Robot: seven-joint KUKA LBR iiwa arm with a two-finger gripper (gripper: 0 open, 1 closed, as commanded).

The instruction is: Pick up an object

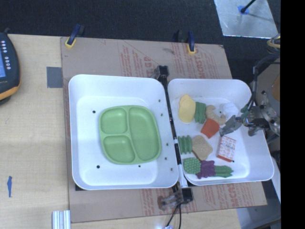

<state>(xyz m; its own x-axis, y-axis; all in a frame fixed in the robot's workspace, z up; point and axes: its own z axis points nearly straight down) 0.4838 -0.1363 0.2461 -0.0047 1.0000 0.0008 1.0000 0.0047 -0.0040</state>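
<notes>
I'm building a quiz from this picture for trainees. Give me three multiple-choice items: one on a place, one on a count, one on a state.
1. Where does the green plate lie?
A. left bin
B. right bin
C. on the cardboard

2. How many compartments has the plate?
A. two
B. three
C. five

3. How does the gripper stand?
A. over the right bin, near the packet
B. over the left bin
C. resting on the plate

Key: 1 A, the plate sits in the left bin. 2 B, ridges split it into three. 3 A, it reaches in from the right, above the toys.
</notes>
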